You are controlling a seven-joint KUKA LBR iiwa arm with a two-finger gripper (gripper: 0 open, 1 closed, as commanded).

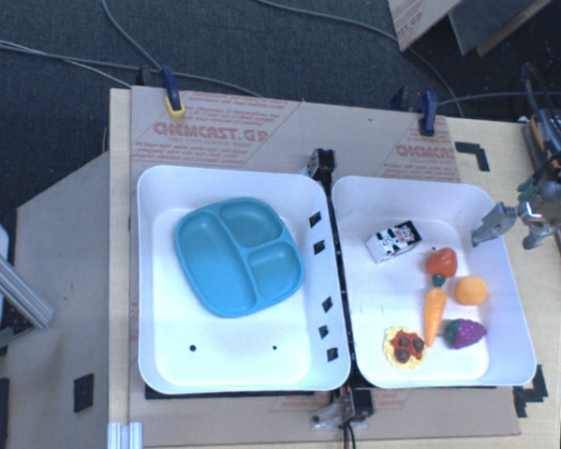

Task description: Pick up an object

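While fingers [511, 227] spread, tomato [441, 262] lies nearby, apart.

The gripper [510, 227] hangs at the far right edge of the right bin [353, 270], fingers spread and holding nothing. In that bin lie a milk carton [393, 241], tomato [441, 262], orange [471, 291], carrot [433, 313], grapes [462, 333] and pizza slice [404, 346]. A blue divided plate [239, 255] sits in the left bin [151, 287].

The arm [552, 158] was cut off by the picture's right edge, only its wrist end showing above the right bin's [507, 367] far right corner. The gripper's [511, 226] finger gap was too small to judge.
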